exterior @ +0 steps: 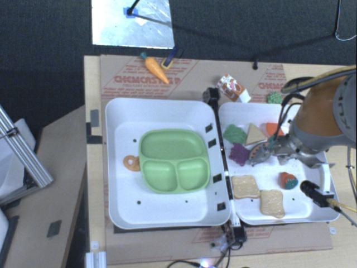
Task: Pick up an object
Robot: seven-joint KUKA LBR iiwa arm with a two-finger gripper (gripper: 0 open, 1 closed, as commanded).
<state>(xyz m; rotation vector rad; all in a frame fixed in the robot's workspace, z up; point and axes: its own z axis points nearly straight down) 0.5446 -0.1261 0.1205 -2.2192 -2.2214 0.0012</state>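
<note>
My gripper hangs low in the right bin, just right of a purple grape bunch. Close around it lie a green lettuce piece, a tan cheese wedge and an orange item partly hidden behind the wrist. To its lower right sits a red and green strawberry-like toy. Two bread slices rest along the bin's front. The grey and orange arm comes in from the right. Nothing shows clearly held.
In the left bin are a green divided plate and a small brown ring. Behind the bins lie a carrot, a small carton and a green piece. A black part juts over the right bin's front corner.
</note>
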